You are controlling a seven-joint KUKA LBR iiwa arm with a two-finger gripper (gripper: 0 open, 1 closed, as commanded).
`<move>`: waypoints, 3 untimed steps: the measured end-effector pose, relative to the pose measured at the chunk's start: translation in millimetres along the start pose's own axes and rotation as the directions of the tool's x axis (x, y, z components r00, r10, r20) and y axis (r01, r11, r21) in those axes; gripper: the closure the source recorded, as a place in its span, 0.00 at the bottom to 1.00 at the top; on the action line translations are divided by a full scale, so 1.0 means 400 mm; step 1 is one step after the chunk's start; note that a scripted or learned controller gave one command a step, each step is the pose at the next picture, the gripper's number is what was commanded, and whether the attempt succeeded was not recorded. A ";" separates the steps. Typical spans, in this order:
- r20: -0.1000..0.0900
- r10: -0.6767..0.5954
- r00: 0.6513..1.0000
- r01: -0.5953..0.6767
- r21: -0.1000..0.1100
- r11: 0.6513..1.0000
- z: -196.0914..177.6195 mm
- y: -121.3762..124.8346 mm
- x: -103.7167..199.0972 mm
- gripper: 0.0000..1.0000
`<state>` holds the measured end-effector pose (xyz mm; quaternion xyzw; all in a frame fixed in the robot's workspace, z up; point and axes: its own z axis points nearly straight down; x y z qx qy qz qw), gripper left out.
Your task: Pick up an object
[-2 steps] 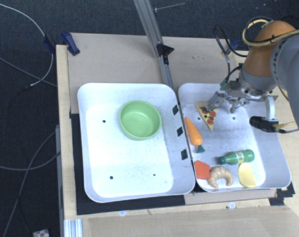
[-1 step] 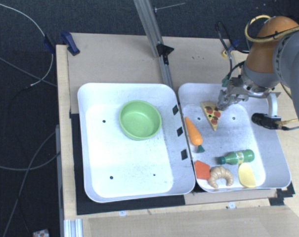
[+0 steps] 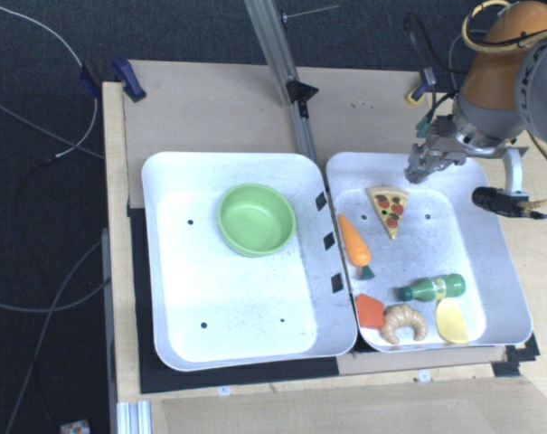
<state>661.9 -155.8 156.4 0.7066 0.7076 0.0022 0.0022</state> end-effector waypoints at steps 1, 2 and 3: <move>-0.001 0.000 1.000 0.000 -0.001 1.000 -0.133 -0.010 0.021 1.00; 0.000 0.000 1.000 0.000 -0.003 1.000 -0.272 -0.005 0.022 1.00; -0.006 -0.003 1.000 0.003 0.017 1.000 -0.251 -0.035 0.133 1.00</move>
